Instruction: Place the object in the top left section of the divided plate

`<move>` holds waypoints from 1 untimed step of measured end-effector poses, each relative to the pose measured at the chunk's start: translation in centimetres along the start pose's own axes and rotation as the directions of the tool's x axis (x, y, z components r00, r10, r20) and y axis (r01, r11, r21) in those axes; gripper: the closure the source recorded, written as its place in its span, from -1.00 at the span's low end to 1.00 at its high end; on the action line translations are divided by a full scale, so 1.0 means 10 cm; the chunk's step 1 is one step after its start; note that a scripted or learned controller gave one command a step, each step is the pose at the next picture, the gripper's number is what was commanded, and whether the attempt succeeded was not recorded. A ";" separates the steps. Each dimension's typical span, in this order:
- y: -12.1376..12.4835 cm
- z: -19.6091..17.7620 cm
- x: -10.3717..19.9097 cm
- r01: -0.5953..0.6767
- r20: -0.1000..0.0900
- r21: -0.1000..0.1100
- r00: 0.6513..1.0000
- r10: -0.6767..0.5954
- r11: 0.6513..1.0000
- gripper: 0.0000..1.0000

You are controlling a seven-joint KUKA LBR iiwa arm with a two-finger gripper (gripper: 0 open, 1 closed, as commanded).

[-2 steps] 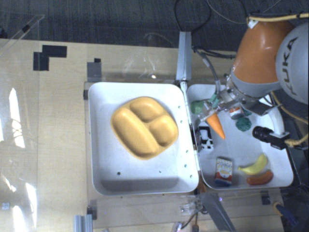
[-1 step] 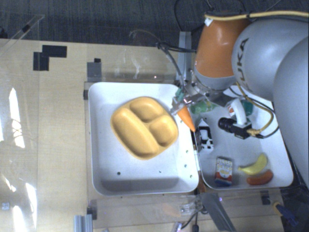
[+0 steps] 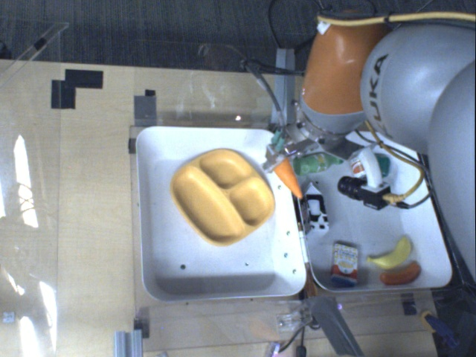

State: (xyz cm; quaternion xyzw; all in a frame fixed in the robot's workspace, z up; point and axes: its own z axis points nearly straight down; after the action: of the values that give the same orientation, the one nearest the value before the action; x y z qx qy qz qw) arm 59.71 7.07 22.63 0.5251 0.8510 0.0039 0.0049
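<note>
A yellow divided plate point(image 3: 222, 195) with three sections lies in the left white bin point(image 3: 160, 274). My gripper point(image 3: 278, 157) hangs over the wall between the two bins, just right of the plate's upper right rim. It is shut on the thick end of an orange toy carrot point(image 3: 288, 178). The carrot slants down and to the right, with its tip over the divider. Something green point(image 3: 312, 163) lies right behind the carrot. The arm's orange band point(image 3: 338, 65) rises above the wrist.
The right bin point(image 3: 435, 274) holds a white and green bottle point(image 3: 372, 165), a black and white item point(image 3: 316, 214), a small box point(image 3: 344, 262), a banana point(image 3: 392, 253) and a red piece point(image 3: 400, 274). A black cabled fitting point(image 3: 363, 190) hangs off the arm.
</note>
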 end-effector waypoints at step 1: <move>0.13 0.27 0.11 0.186 -0.004 0.006 0.983 -0.186 0.983 1.00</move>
State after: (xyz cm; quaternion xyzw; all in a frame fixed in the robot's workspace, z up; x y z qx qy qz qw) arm 60.41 8.63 19.91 0.4435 0.8963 0.0017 0.0019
